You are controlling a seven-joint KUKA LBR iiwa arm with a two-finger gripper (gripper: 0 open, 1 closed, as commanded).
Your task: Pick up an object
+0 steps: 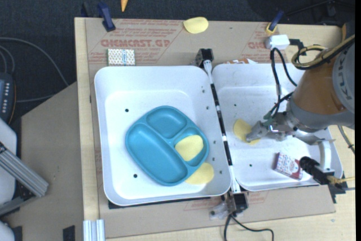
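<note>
In the right bin (248,84), a flat yellow piece (241,129) lies near the left wall. My gripper (258,131) is low over the bin floor, right at that piece's right edge and partly covering it. A red and white packet (287,165) lies near the bin's front right corner, below the wrist. The grey arm with its orange band (318,93) reaches in from the right. In the left bin (113,87) sits a blue divided plate (158,144) with a yellow piece (190,147) in its right compartment. Another yellow piece (200,174) rests against the plate's lower right rim.
A black cable (276,73) runs from the white plug at the back down to the wrist. On the bench behind the bins lie a yellow lump (196,25), a small patterned packet (121,56) and two blue clamps (105,17). A black divider clip (205,57) sits between the bins.
</note>
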